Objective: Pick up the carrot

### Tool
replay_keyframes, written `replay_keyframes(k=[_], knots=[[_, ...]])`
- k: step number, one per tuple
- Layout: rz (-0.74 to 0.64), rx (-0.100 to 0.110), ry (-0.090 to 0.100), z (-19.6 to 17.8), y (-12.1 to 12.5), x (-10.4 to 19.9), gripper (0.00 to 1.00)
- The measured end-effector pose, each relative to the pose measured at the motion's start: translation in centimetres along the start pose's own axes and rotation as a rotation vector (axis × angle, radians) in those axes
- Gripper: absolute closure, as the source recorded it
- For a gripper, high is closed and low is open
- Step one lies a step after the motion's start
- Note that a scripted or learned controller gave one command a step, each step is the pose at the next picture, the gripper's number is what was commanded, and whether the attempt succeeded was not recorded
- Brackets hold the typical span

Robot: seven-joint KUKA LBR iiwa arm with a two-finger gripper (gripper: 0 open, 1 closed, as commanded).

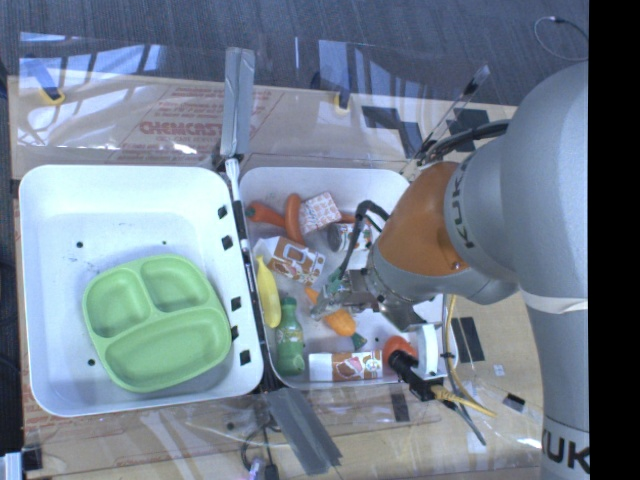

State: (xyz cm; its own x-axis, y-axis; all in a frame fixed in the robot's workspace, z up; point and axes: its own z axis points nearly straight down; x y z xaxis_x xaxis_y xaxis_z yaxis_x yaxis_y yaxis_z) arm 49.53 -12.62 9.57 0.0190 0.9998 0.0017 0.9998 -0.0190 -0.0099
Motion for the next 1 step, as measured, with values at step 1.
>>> replay_keyframes(k=[1], knots=[[-0.009,-0.004,-0.001,-13.3,1.35,4.7,1.0]])
